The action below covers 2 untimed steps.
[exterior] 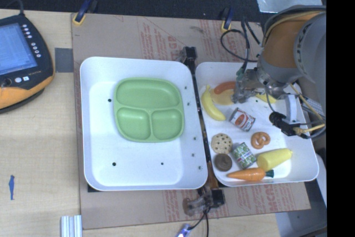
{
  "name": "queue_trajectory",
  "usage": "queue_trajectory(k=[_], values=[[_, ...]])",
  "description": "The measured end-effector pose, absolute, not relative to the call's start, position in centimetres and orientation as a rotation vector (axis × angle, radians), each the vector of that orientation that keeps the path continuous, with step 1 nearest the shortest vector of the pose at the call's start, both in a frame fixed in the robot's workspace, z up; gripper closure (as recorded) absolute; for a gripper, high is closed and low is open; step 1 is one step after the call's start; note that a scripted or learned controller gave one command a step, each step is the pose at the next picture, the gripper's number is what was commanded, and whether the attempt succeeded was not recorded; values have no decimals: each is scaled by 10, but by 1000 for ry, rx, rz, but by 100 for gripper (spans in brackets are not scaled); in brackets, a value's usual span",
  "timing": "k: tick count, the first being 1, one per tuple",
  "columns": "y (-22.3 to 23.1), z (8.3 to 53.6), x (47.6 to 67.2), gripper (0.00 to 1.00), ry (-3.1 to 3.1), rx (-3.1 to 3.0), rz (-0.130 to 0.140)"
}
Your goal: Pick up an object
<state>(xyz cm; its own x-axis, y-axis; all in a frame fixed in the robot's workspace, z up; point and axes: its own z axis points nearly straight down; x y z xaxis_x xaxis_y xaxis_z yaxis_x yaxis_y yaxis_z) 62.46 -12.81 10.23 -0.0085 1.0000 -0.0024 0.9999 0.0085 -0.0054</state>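
**Grey arm with an orange band and trailing cables**

The arm [299, 36] is a thick, rounded grey body, with a broad orange band [283, 28] just above the wrist. Below the band sits a darker grey collar, and from it the end effector [242, 91] narrows into small grey metal parts. Black cables [236, 41] loop beside the wrist. Next to the end effector hang a white bracket and a black fitting [283, 122] with thin yellow wires.

fixed overhead camera — slanted view down on both bins [89, 119]
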Motion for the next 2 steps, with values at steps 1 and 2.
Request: queue_trajectory(k=[1, 2], values=[[-128, 102, 625, 0, -2230, -2210, 9], [-201, 173, 562, 0, -2223, -2219, 4]])
